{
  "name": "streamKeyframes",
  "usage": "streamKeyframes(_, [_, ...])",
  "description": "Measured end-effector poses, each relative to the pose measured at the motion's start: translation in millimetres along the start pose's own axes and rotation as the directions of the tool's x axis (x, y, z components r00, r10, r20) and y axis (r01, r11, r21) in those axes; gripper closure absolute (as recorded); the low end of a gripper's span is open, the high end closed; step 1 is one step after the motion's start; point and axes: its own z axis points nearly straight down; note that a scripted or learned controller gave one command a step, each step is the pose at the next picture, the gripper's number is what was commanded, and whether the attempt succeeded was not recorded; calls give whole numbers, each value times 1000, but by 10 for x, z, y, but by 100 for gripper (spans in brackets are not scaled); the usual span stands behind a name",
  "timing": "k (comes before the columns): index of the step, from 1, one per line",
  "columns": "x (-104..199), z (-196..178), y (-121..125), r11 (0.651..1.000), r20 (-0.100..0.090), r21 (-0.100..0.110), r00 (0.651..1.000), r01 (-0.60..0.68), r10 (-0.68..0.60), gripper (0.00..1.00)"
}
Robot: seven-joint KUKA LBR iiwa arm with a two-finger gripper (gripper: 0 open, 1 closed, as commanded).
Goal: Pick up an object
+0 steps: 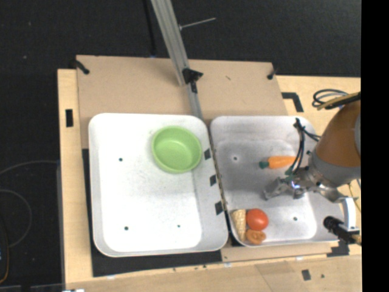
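Observation:
A small carrot (pixel 279 162) with a green tip lies in the right bin (pixel 243 139), towards its far right. A red tomato (pixel 257 218) sits near that bin's front edge, with a pale corn-like piece (pixel 239 221) to its left and an orange piece (pixel 255 236) just in front. My gripper (pixel 275 190) hovers low over the right bin's middle, between the carrot and the tomato, pointing left. Nothing shows between its fingers. A green bowl (pixel 177 149) rests in the left bin (pixel 121 199) at its far right corner.
The arm's orange band (pixel 341 140) and cables hang over the right bin's right edge. A grey metal bar (pixel 173 38) slants down from the top to the gap between the bins. Brown board surrounds both bins.

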Motion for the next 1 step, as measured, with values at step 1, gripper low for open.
streamKeyframes(1, [-7,-143,23,1000,0,-9,1000,-5,5,100])
